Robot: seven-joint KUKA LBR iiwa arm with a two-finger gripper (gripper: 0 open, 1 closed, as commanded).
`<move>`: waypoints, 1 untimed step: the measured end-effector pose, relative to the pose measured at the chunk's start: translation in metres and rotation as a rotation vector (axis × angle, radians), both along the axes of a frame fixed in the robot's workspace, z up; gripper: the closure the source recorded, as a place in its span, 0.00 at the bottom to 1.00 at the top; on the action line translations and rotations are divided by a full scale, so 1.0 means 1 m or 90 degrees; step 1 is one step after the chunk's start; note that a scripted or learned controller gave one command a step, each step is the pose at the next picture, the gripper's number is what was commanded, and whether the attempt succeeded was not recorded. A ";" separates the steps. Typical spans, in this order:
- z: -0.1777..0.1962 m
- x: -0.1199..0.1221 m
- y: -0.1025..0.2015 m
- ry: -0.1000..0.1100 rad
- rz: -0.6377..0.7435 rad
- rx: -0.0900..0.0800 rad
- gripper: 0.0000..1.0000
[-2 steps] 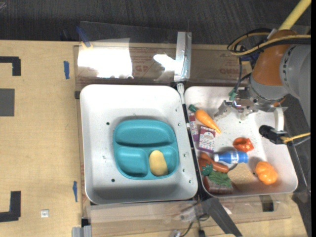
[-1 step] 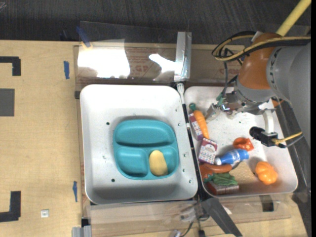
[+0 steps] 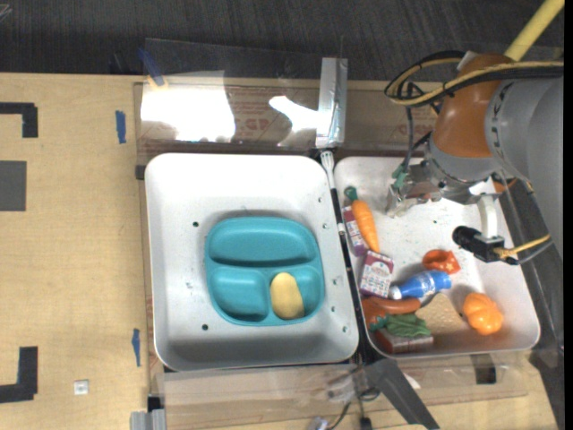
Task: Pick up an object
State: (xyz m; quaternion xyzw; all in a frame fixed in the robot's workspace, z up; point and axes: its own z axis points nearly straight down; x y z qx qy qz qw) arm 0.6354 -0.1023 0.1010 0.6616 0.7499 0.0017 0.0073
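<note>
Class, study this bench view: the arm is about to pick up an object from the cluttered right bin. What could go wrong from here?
1. The items lie crowded: the blue bottle, the small carton and the sausage touch or overlap, so the tool may nudge neighbours or grab two.
2. The carrot lies along the right bin's left wall, leaving little room beside it.
3. The round orange fruit could roll away when touched.

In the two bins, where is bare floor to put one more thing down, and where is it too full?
Left bin: bare floor rings the blue tray; the potato fills one tray compartment, the others are free. Right bin: a bare patch lies between the carrot, the claw and the bottle. Its front and left side are crowded.
</note>
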 end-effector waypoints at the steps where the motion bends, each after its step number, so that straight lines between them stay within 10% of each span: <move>1: 0.000 0.000 -0.002 0.001 -0.001 -0.001 0.00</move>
